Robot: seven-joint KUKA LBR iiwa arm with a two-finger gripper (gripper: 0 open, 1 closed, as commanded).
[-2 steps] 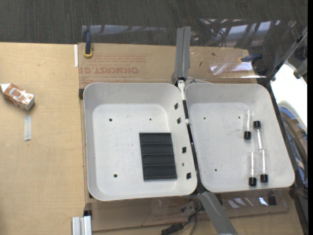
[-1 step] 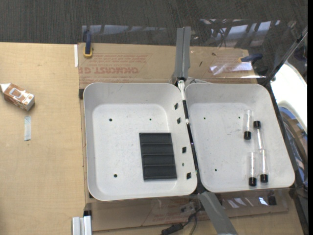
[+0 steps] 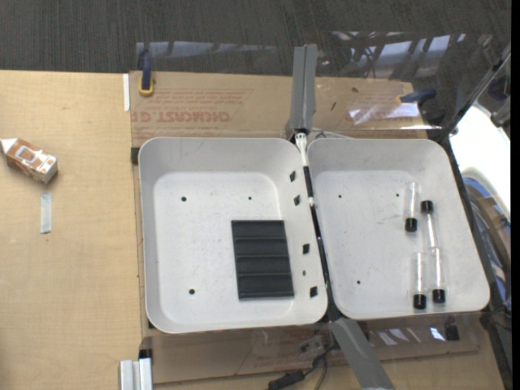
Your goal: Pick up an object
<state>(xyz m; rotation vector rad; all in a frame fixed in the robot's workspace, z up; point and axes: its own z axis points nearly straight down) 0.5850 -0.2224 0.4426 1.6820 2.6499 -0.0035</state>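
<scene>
On the bench at far left, a small orange-and-white box lies well apart from both bins. Left bin holds a black ribbed block. Right bin holds two clear black-capped tubes side by side.

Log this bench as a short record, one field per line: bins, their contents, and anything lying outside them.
left bin: holds one black ribbed block, lying flat near the middle
right bin: holds clear tubes with black caps, lying lengthwise along its right side
outside the bins: small orange-and-white box on the wooden surface at far left
behind the bins: cardboard sheet with red print
</scene>
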